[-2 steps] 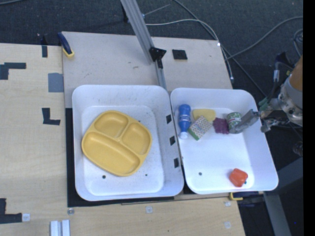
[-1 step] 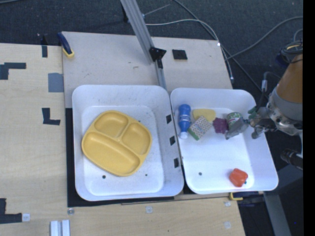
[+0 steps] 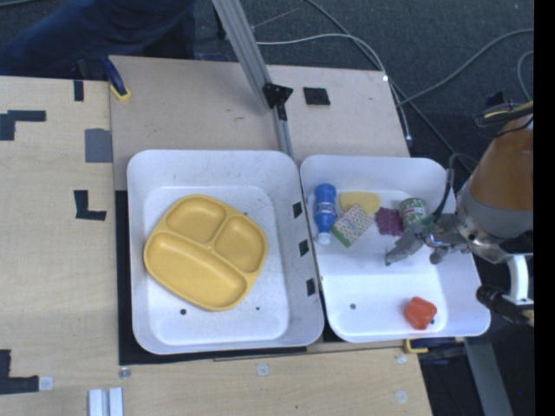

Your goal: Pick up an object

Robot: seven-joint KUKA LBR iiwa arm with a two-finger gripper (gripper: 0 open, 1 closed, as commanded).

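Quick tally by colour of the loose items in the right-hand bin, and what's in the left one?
Right bin:
Blue bottle: 1
Yellow item: 1
Patterned packet: 1
Purple item: 1
Green can: 1
Orange-red item: 1
Left bin:
Yellow divided plate: 1
Total: 7

Arm (image 3: 507, 180) cropped at right edge

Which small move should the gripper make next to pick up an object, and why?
Probably a short move toward the cluster at the far end of the right bin, then descend. The gripper sits above bare bin floor with nothing between its fingers, just beside the green can and purple object. The orange object lies alone, an easier but farther target.
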